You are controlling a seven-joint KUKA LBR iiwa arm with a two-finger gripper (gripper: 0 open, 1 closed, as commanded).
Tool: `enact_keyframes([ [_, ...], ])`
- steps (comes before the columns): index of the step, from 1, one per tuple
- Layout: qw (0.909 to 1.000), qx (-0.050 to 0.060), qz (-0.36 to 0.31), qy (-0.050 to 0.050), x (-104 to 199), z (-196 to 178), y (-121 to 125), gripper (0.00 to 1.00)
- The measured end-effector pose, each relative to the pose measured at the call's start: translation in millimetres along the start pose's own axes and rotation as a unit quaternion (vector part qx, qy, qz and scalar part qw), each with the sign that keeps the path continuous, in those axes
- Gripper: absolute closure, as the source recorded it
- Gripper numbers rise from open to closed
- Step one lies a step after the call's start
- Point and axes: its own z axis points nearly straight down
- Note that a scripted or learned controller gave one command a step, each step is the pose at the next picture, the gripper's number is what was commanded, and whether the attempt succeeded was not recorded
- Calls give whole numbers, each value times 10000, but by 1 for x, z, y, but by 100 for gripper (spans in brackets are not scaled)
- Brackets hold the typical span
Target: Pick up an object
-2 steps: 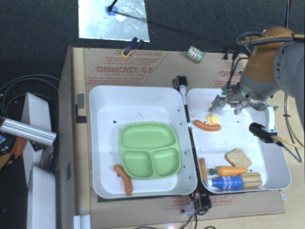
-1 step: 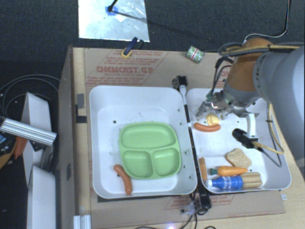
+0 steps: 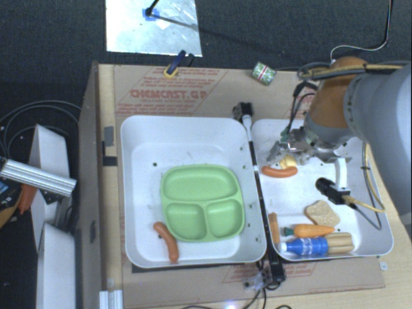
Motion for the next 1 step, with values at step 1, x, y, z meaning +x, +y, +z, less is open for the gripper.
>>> enact_keyframes([
  [1, 10000, -1, 0, 1, 0, 0, 0, 0],
])
